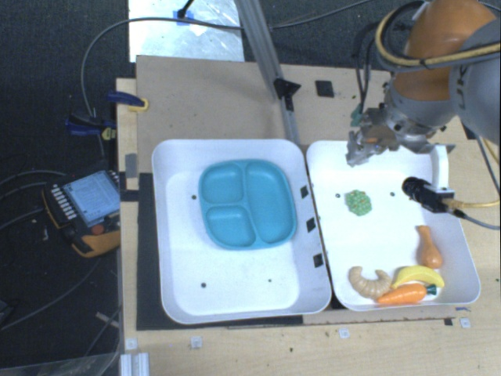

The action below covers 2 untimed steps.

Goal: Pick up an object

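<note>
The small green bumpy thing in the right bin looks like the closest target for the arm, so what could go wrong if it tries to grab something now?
The gripper sits above the small green bumpy lump, not around it, so a descent could miss or knock it aside. The yellow banana, orange carrot and tan curved piece lie packed in the right white bin's near corner, so a grab there may catch several things or the wall.

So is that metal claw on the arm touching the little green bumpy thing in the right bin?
Apart. In the camera view, the gripper hangs near the bin's far edge, and bare white floor shows between it and the small green bumpy ball.
</note>
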Available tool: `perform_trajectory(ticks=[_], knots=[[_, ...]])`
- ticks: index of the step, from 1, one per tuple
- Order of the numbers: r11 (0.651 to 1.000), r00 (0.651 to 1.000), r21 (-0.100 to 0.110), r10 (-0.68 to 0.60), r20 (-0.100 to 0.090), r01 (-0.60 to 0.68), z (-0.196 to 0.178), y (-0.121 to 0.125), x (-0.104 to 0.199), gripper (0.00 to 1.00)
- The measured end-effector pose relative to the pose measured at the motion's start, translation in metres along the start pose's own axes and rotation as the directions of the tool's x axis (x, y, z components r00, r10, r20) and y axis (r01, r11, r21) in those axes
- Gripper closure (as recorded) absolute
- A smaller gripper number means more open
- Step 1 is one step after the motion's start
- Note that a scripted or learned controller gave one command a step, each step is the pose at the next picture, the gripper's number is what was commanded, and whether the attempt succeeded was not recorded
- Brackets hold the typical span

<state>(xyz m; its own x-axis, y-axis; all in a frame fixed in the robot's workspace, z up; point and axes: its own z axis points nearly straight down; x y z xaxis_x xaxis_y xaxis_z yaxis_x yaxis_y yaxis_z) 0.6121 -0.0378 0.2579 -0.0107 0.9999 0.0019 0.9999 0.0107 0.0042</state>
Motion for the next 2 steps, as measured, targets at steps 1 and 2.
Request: perform_trajectory(ticks=[1,2], knots=[[1.0,1.0,0.001,-0.001,0.0,0.001,0.002,0.017,0.058,1.0],[1.0,1.0,0.001,0.0,0.0,0.0,0.009,0.036,0.114,1.0]])
